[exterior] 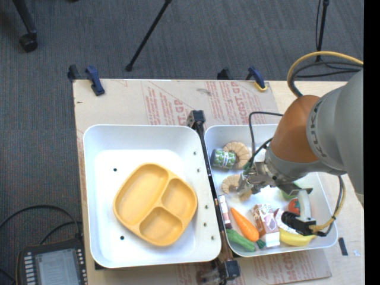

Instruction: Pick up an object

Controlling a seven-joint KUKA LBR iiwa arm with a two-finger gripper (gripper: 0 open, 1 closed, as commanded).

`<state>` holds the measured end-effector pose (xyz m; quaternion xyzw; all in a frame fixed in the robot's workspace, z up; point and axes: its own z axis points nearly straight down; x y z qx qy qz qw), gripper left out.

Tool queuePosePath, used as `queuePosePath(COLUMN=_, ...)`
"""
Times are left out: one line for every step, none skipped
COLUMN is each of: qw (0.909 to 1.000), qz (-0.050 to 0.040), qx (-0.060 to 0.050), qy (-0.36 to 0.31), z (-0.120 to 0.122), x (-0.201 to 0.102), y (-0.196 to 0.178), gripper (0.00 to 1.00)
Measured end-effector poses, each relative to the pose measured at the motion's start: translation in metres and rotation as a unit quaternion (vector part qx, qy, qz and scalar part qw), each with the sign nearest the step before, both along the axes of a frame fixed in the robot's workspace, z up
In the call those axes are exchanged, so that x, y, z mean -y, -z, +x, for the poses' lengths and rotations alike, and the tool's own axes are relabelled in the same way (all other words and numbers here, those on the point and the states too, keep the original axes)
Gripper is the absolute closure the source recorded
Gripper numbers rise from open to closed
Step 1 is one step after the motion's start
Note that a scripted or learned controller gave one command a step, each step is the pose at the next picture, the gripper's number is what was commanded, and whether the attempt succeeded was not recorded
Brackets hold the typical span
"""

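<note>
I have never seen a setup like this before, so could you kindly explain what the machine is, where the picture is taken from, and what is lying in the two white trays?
This is one picture from a camera fixed above a bench, looking down at a slant. The big grey and orange shape is a robot arm reaching in from the right; its gripper hangs low over the right bin. I cannot tell whether it holds anything. The left bin holds a yellow divided plate. The right bin holds toy food: a carrot, a banana, a green vegetable, a small green can and other bits.
</note>
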<state>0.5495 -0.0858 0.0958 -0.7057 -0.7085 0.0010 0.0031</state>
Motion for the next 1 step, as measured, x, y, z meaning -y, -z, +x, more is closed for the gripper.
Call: queuePosePath(qw=1.0, qz=-0.0012, qx=0.002, qy=0.0, z=0.0291, x=-0.0447, y=-0.1171, gripper=1.0)
